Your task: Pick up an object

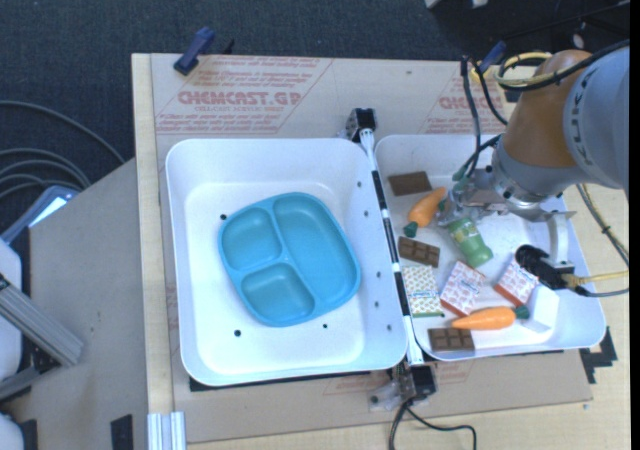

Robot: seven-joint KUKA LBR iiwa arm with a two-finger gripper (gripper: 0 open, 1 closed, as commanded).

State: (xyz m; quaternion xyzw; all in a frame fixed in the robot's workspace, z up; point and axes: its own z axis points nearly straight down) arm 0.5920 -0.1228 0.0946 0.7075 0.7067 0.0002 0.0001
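Low over the right bin (590,323), the end effector (462,206) sits at the bin's upper middle, just above a green object (470,241) and beside a small carrot (427,208); whether it is spread or closed, and whether anything is caught in it, I cannot tell from this angle. The arm (560,128) comes in from the right, its grey body and orange band bulking over the bin's upper right corner, with the wrist bent downward toward the bin floor and cables trailing around it.

Going left to right: the left bin (190,238) holds a blue divided plate (288,258) with three compartments, lying flat near its centre. In the right bin, a brown chocolate bar (408,183) lies near the top edge, with the small carrot just below it. Another brown bar (419,252) lies near the left wall, and a light patterned packet (421,290) lies below that. A third brown bar (450,340) lies at the bottom edge. A red-and-white patterned packet (463,288) sits near the middle, a larger orange carrot (483,318) lies across just below it, and a second red-and-white packet (516,284) sits further right. The green object looks like a small translucent bottle lying tilted, directly under the end effector. Both bins rest on a tabletop (250,98) printed with red lettering.
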